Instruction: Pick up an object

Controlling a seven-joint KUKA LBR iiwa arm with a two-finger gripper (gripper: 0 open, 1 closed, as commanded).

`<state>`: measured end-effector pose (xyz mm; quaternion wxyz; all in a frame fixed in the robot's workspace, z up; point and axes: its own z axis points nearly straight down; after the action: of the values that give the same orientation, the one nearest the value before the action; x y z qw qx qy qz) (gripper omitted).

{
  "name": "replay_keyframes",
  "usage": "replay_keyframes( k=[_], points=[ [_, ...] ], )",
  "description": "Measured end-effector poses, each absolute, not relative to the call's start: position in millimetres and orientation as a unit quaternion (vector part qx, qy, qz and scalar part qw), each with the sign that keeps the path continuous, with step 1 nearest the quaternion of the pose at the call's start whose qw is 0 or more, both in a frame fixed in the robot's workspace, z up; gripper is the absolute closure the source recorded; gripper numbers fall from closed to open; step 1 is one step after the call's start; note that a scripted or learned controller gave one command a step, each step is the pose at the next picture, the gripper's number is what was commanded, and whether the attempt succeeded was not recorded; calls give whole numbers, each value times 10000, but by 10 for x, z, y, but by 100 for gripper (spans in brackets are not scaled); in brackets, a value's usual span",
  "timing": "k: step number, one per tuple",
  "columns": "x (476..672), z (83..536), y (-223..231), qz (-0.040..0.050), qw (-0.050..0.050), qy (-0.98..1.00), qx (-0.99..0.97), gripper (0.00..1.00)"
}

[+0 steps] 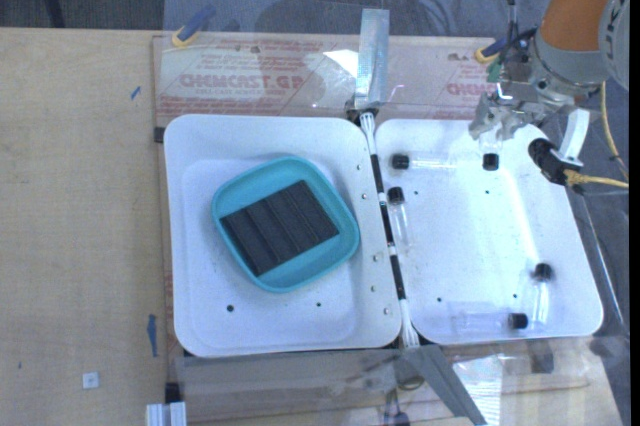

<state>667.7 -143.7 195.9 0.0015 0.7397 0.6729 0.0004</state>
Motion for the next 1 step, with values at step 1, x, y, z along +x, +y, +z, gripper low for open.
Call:
replay_keyframes(
  k=[1],
  points=[
    [6581, 2103, -925, -9, -9, 6535, 7569, 100]
  ],
)
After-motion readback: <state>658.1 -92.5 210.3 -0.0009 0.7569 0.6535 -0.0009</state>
